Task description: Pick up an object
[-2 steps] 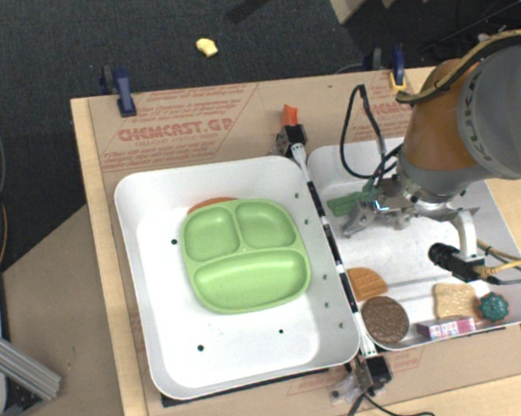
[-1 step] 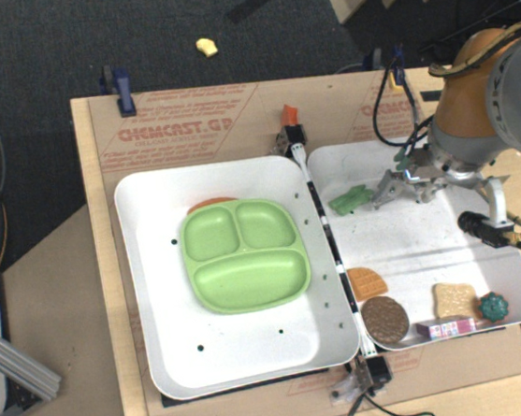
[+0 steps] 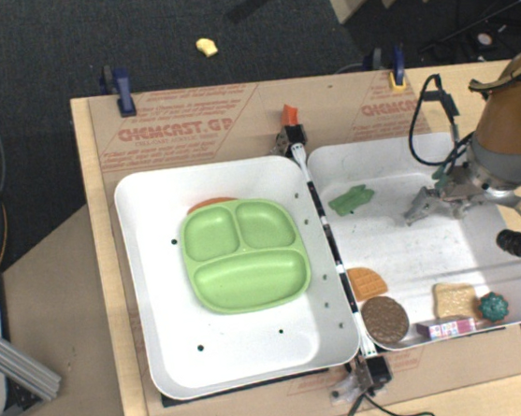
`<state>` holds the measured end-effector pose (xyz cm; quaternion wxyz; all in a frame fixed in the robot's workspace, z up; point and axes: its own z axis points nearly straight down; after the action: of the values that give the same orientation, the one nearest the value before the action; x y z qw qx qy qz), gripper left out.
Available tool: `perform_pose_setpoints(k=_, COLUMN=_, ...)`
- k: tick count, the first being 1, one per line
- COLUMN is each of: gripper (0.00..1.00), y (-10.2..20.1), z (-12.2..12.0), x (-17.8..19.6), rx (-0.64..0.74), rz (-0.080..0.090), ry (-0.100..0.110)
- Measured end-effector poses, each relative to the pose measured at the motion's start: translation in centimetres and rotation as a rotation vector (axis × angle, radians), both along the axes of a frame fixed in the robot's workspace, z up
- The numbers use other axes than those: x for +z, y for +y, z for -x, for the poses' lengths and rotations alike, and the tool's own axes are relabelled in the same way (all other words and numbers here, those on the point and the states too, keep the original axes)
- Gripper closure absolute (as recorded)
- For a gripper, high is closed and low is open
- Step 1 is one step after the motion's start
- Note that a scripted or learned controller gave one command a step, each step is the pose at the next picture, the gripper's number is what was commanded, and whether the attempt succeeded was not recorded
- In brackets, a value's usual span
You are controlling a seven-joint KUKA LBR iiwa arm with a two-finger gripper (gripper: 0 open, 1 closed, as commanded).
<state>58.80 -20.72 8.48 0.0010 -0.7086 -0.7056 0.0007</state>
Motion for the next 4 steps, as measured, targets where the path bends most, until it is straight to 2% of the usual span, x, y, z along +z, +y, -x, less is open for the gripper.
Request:
perform_pose_setpoints(k=1, gripper=0.0, y=7.6, z=-4.8, x=10.1, rx=0.014, rz=0.001, ry=-0.017)
perform_pose_setpoints(k=2, gripper=0.0, y=11.6, z=-7.9, x=0.2, rx=0.009, rz=-0.001, ry=0.0)
perform_pose_setpoints(k=3, gripper=0.0, y=10.9, z=-4.7, x=0.0, rx=0.003, rz=0.0, ry=0.002)
perform_pose_setpoints(k=4, gripper=0.0, y=9.9, z=-5.7, x=0.0, rx=0.003, rz=0.002, ry=-0.005)
